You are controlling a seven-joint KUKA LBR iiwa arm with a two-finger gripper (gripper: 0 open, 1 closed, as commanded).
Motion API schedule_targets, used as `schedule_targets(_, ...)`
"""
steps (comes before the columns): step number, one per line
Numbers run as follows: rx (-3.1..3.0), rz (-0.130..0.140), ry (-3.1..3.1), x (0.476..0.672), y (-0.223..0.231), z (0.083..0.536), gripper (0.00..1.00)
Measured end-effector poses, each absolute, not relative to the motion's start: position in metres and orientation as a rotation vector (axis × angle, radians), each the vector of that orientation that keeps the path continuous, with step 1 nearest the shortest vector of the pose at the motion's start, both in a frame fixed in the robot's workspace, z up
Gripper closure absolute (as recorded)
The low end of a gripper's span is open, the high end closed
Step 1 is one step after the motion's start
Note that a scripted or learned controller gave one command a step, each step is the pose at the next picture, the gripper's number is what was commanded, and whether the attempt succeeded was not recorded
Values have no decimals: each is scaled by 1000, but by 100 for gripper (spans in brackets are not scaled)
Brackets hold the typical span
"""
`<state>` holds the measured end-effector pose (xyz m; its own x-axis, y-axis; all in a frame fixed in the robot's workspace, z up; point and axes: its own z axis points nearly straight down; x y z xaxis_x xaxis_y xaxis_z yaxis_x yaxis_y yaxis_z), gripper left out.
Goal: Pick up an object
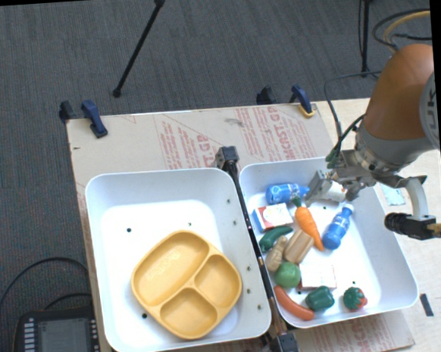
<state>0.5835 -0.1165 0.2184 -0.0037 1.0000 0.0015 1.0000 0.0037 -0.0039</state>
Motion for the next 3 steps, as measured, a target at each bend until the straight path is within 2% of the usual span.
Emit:
schedule_targets(1, -2217, 2, -2223, 638, -110, 100, 0)
schedule_targets(2, -2225, -7, -2230, 648, -82, 93, 0)
schedule_targets(3, -2231, -12, -2228, 589, -84, 93, 0)
